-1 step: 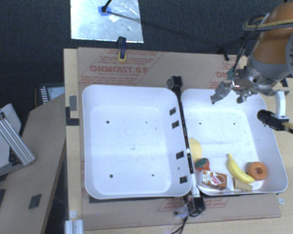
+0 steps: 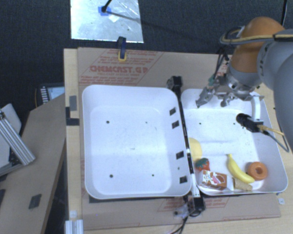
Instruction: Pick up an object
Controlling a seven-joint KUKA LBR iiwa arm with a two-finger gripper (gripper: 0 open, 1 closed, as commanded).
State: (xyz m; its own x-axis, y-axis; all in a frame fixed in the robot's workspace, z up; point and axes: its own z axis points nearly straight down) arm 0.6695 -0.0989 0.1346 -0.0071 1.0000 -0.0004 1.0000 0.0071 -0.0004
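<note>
Camera view shows the banana [image 2: 238, 169] lying in the right bin's [image 2: 219, 130] near corner, long axis running from upper left to lower right. An orange ring [image 2: 257, 170] sits just beside it, a small packet [image 2: 214, 179] near; the gripper [image 2: 213, 97] hovers well apart at the far edge, whether open or closed I cannot tell

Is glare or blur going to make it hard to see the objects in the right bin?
Camera view: the metal sheet above the bench glares; both white bins are bright but readable. The banana and orange ring look slightly soft yet distinct; the gripper is blurred.
</note>
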